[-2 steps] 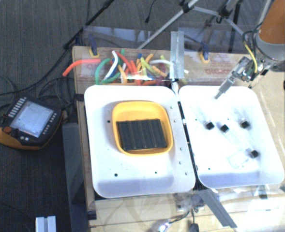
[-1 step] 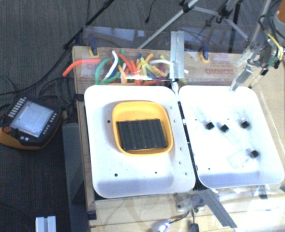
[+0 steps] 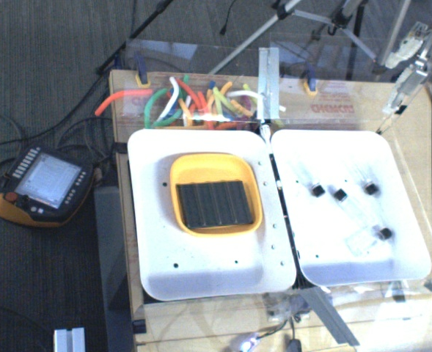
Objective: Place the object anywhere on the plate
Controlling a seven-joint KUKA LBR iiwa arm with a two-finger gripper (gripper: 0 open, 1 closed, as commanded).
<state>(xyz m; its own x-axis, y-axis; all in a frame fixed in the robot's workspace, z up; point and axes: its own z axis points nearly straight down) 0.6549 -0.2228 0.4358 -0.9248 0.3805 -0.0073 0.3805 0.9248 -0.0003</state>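
Observation:
A yellow plate (image 3: pixel 180 173) with rounded corners sits in the left white bin (image 3: pixel 201 270), toward its far half. A dark grey ribbed rectangular object (image 3: pixel 214 204) lies flat on the plate and covers most of its floor. My gripper (image 3: pixel 406 79) hangs at the top right, beyond the far right corner of the right bin (image 3: pixel 348 266), far from the plate and the object. Nothing is visible in it.
Several small black pieces (image 3: pixel 340 194) and a clear plastic item (image 3: pixel 362 239) lie in the right bin. Coloured tubes (image 3: pixel 193 101) are heaped behind the left bin, beside a metal post (image 3: pixel 268 86). A teach pendant (image 3: pixel 43 185) lies on the floor at left.

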